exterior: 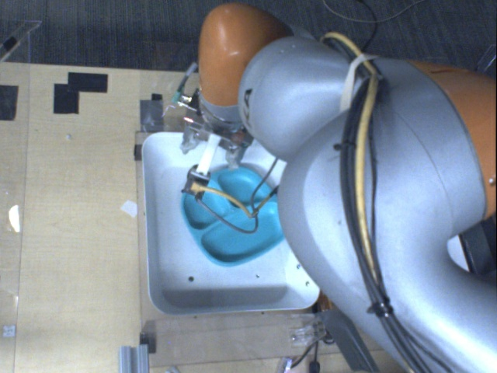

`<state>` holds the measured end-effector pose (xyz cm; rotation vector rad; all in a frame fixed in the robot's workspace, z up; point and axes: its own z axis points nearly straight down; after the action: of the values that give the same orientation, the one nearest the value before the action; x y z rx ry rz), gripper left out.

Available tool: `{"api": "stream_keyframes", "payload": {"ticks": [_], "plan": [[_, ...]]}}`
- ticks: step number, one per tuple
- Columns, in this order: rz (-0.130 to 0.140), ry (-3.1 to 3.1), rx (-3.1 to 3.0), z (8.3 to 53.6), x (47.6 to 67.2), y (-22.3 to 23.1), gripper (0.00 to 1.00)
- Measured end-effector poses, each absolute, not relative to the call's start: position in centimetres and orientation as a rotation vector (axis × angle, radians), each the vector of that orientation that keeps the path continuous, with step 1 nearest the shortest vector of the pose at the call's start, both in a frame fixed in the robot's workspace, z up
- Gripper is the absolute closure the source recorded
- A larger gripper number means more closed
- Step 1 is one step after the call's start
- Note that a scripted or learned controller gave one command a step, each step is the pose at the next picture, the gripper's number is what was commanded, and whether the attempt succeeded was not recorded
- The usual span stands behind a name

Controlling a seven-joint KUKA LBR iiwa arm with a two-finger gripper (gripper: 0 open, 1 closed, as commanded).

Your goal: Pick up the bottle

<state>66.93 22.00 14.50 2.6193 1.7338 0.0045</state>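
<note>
Background: dark grey carpet runs along the top of the frame, with a thin cable (388, 6) looping at upper right.
Counter: pale tan counter (70, 231) fills the left half, marked with black blocks (80, 90) at upper left and a small white scrap (129, 207) lying near the bin's left wall.
Bin: one shallow white bin (167, 263) sits centre frame; its right part is covered by the arm.
Arm: the grey arm (388, 208) sweeps in from the right, its orange band (229, 49) at upper centre above the wrist.
Gripper: the gripper (208, 158) hangs over the bin's upper left part, just above the blue thing.
Fingers: cannot tell how far apart they stand, or whether they touch anything; the wrist hardware and wires blur together there.
Bottle: a blue shape (233, 228) lies on the bin floor at centre, just below the gripper; a yellow and black wire (229, 208) crosses it.
Writing: no lettering is readable.
</note>
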Motion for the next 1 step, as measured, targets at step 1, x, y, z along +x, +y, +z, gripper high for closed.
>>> {"api": "stream_keyframes", "payload": {"ticks": [1], "plan": [[0.008, 1.763, 2.613, 9.21, 66.92, 19.23, 0.0]]}}
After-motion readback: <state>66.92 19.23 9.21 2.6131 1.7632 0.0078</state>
